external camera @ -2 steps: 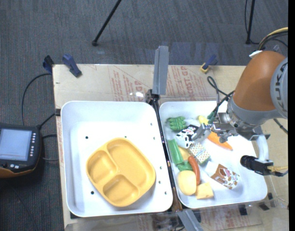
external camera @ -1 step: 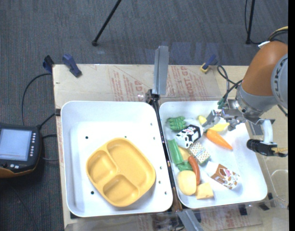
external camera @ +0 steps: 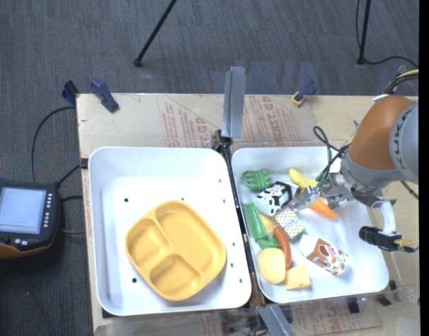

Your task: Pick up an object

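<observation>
Two white bins sit on the counter: the left bin (external camera: pixel 106 187) carries a yellow divided plate (external camera: pixel 175 249), the right bin (external camera: pixel 368 275) a heap of toy food. Judged mid-reach, the tool (external camera: pixel 313 196) hovers just beside an orange carrot (external camera: pixel 325 209) near the bin's far-right side; its spread I cannot tell. Next: descend squarely and pinch.

divided tray (external camera: pixel 175 259) lies in the left bin (external camera: pixel 106 170); toy foods (external camera: pixel 284 233) crowd the right bin (external camera: pixel 368 275).
</observation>
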### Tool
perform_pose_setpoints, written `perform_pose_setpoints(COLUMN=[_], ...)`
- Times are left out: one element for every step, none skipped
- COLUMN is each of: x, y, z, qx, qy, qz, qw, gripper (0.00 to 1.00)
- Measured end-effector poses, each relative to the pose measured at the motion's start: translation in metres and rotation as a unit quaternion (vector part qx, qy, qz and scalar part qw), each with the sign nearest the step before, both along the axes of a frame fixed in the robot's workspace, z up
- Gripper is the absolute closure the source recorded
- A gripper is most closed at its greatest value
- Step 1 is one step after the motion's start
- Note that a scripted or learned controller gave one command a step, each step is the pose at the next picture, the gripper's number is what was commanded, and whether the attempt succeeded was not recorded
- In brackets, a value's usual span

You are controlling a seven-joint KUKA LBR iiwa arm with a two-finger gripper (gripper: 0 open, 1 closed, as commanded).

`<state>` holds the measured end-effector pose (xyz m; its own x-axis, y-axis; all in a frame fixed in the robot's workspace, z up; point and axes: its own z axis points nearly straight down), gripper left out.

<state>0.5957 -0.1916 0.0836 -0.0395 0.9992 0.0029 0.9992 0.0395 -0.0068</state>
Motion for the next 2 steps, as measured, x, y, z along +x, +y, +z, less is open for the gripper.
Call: perform_pose_setpoints(x=[0.0, 0.023], y=[-0.001, 0.038], z=[0.008, 0.139], qx=[0.0012, -0.0016], qy=[0.001, -0.006], qz=[-0.002, 0.017], qw=[1.0, 0.9998], gripper=[1.0, 1.0])
